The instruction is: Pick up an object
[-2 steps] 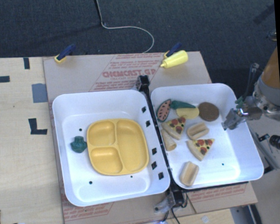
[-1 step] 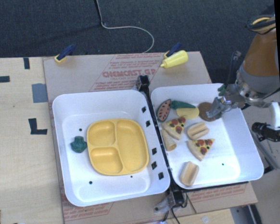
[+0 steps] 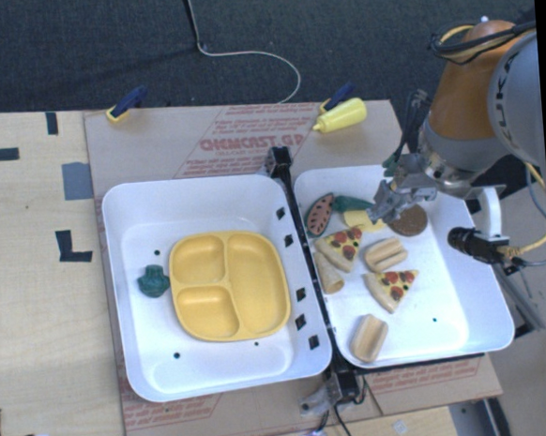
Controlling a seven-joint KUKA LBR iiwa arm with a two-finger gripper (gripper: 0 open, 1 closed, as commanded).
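Gripper sits low in the right white bin, over the round brown cookie and yellow corn piece; can't tell how it's set. Risk: toys are packed close, so it may nudge neighbours or close on nothing. Count: two pizza slices, one hotdog bun, one bread roll, one watermelon slice; left bin: one yellow divided plate, one green broccoli toy.

Even bright overhead light, soft shadows, slight blur.
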